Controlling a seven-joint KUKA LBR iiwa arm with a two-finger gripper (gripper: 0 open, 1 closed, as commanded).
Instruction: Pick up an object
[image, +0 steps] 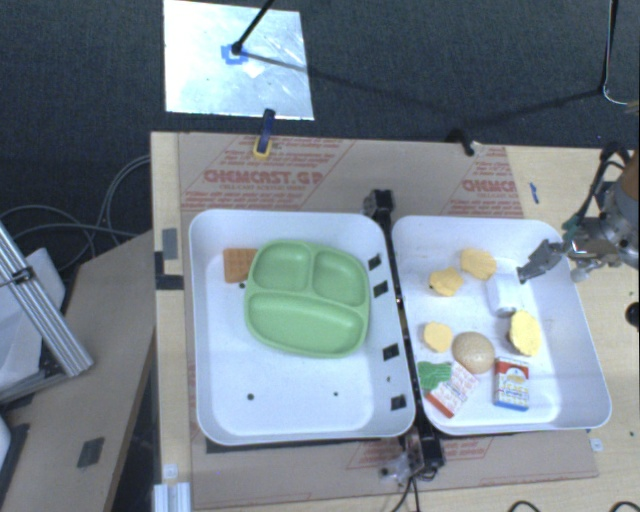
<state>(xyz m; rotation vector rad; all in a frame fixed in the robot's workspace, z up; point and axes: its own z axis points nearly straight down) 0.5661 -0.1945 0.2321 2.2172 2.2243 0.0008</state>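
Board, far left: the brown board (330, 170) under the bins carries red print reading "CHEMCAST GP", upside-down toward its far edge.
Board, far right: a second red print of the same kind, too slanted to read surely.
Red carton (511, 384): a label near the right bin's near edge, too small to read.
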